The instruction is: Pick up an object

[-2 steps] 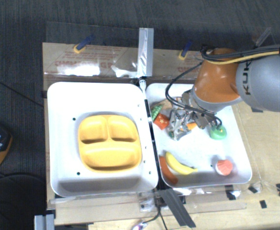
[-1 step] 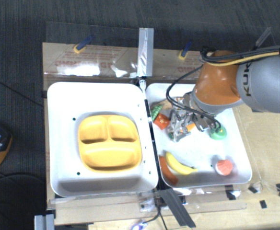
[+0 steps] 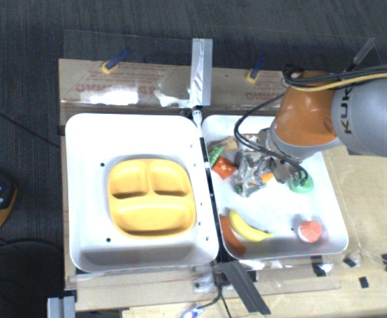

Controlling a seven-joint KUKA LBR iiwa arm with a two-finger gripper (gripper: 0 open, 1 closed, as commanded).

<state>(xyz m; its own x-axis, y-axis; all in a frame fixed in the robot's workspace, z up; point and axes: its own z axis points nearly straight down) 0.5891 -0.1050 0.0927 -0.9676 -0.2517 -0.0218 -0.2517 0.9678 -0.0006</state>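
Resting on a tan bench point(image 3: 362, 197) over dark carpet point(image 3: 21, 58), both bins; end effector point(image 3: 250, 181) state unclear.

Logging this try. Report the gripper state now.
Gripper: cannot be told; it hangs over the right white bin.

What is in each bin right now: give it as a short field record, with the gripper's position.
left bin: yellow divided tray
right bin: banana, red strawberry-like toy, green item, orange-red piece, green leafy piece
gripper: lowered into the right bin, near its middle
arm: reaches in from the right
held object: cannot tell
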